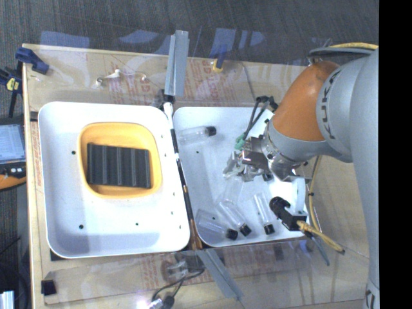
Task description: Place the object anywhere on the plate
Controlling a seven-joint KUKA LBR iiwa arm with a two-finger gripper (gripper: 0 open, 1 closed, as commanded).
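1. The bench [84,272] was pale, worn wood, scuffed and faintly printed; on it sat two shallow white bins with rounded corners, smooth and slightly glossy, touching along their inner edges.
2. The left bin [64,217] held the plate [119,156]: a rounded-square dish with a warm yellow rim and a dark, ribbed centre of parallel slats; nothing lay on it.
3. The right bin [206,163] held the objects: several small clear vials with black caps, glassy and hard to pick out against the white floor; one vial [196,133] lay on its side near the bin's far left corner, well apart from the rest.
4. A cluster of vials [235,221] lay along the near edge of that bin, some overlapping; I could not count them with certainty, since their transparent bodies blurred into each other.
5. The arm [328,108] came in from the right, matte grey with a smooth orange band; its bulk hid the right bin's far right part.
6. The gripper [248,166] hung over the middle of the right bin, a tangle of pale metal and cabling with a speck of green; something clear seemed to sit just under it, but I could not tell whether the claw was open, closed or gripping a vial.
7. A grey metal bar [176,63] lay beyond the bins; blue clamps [29,58] sat at the bench's far left corner.
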